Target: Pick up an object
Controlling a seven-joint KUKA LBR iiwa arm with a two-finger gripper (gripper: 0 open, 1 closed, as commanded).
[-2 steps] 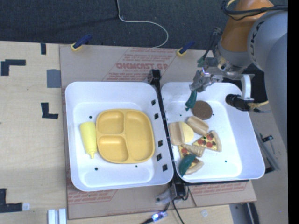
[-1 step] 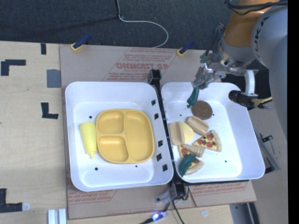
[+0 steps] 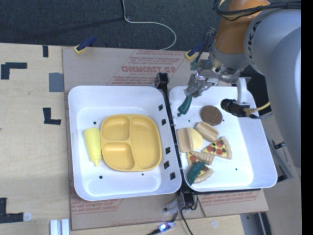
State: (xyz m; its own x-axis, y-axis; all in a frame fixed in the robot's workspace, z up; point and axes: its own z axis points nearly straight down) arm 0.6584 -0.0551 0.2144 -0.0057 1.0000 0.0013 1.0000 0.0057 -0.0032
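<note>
My gripper (image 3: 194,91) hangs over the back left corner of the right bin (image 3: 254,177). A slim dark green toy piece (image 3: 184,105) slants down from between its fingers, which are shut on its upper end. The piece's lower tip sits close to the divider between the two bins. In the right bin lie a brown round patty (image 3: 211,114), a tan bun (image 3: 207,130), a bread slice with cheese (image 3: 188,140), a pizza slice (image 3: 218,148) and another green piece on a bun (image 3: 198,172).
The left bin (image 3: 78,106) holds a yellow divided plate (image 3: 131,142) and a yellow squeeze bottle (image 3: 92,145) to its left. The grey arm with its orange band (image 3: 239,13) fills the upper right. A white cable (image 3: 146,21) lies on the dark floor behind.
</note>
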